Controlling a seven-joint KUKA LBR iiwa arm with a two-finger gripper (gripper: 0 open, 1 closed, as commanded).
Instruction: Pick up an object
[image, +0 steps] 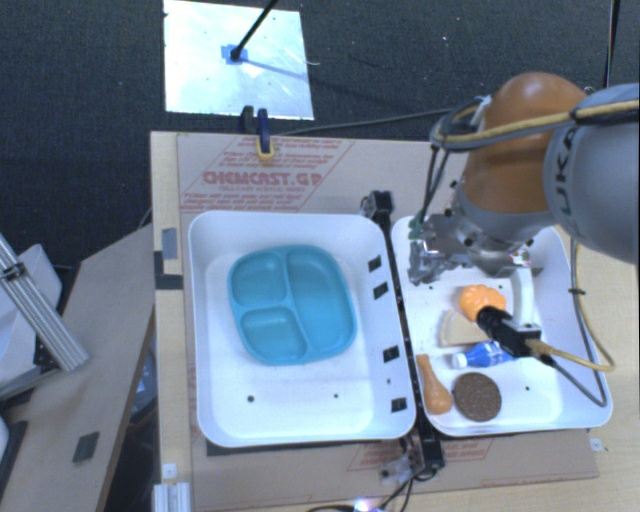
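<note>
My gripper (428, 262) hangs over the back left part of the right bin (575, 395), its metal fingers pointing down near the bin floor; nothing shows between them. In front of it lie an orange round object (481, 298), a pale beige wedge (460, 328), a blue and white tube (481, 355), a brown round disc (478, 397) and an orange carrot-like piece (432, 385). A black part of the arm with a yellow cable crosses the bin near the tube.
The left bin (210, 400) holds a blue divided plate (292, 303). A black divider with clips (392, 300) runs between the bins. The arm's orange and grey body (540, 150) covers the back of the right bin. Cardboard lies under both bins.
</note>
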